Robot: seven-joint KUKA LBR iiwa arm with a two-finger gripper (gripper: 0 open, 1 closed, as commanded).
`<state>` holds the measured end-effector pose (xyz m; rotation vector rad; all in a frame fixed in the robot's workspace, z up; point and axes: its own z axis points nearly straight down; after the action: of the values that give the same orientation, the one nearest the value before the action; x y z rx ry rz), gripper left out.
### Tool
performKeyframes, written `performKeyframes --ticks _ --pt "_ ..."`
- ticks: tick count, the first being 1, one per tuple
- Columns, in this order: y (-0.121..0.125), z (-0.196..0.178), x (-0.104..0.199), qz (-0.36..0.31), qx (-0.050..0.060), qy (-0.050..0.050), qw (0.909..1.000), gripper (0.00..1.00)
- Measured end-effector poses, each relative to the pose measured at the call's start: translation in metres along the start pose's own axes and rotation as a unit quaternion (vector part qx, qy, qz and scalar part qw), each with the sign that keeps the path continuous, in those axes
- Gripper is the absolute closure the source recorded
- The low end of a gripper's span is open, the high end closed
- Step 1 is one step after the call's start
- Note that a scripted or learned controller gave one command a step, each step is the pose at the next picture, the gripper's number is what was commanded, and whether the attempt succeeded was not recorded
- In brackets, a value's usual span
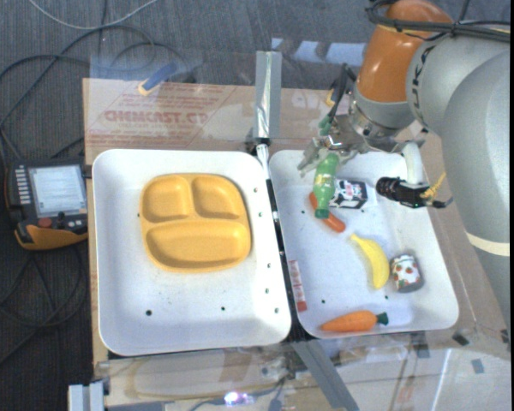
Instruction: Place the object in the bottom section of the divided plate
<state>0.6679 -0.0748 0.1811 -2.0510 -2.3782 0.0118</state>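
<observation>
A yellow divided plate (pixel 195 221) lies in the left bin (pixel 120 315), with two small sections at the top and its wide bottom section bare. In the right bin (pixel 428 306), a green bottle (pixel 325 187) lies near the top left corner. My gripper (pixel 330 150) hangs directly over the bottle's upper end, touching or nearly touching it. A small carrot (pixel 328 218) lies against the bottle's lower end.
The right bin also holds a black-and-white carton (pixel 351 193), a banana (pixel 373 259), a strawberry-patterned object (pixel 406 272) and a larger carrot (pixel 351 321) by the front wall. A metal divider (pixel 265 101) stands between the bins at the back. The arm fills the right side.
</observation>
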Motion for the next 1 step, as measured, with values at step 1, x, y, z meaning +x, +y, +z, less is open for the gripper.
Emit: performKeyframes --ticks 1 --pt "0.0121 -0.0003 0.0827 -0.057 -0.001 0.001 0.9984 1.00"
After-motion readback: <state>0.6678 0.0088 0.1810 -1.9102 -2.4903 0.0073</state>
